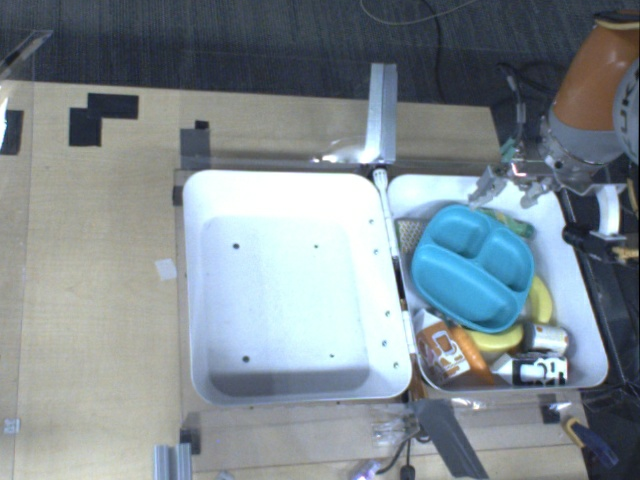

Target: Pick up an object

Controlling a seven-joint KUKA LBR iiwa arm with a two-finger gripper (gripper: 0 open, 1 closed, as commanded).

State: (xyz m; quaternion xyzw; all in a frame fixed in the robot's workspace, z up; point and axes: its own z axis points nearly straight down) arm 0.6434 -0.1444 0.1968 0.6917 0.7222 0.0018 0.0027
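While the gripper [512, 186] hangs empty with fingers spread at the right bin's [598, 340] upper edge, it would do best to descend squarely on the blue tray [472, 266] just below-left, taking a rim rather than the flat.

Robotics lab: wooden bench [90, 298] with black marker patches upper left, two white bins [285, 193], loose cable [440, 13] on dark carpet at top.

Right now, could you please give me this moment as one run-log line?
pincer: over right bin's far edge, holding nothing | blue tray: atop banana, untouched | left bin: no change logged
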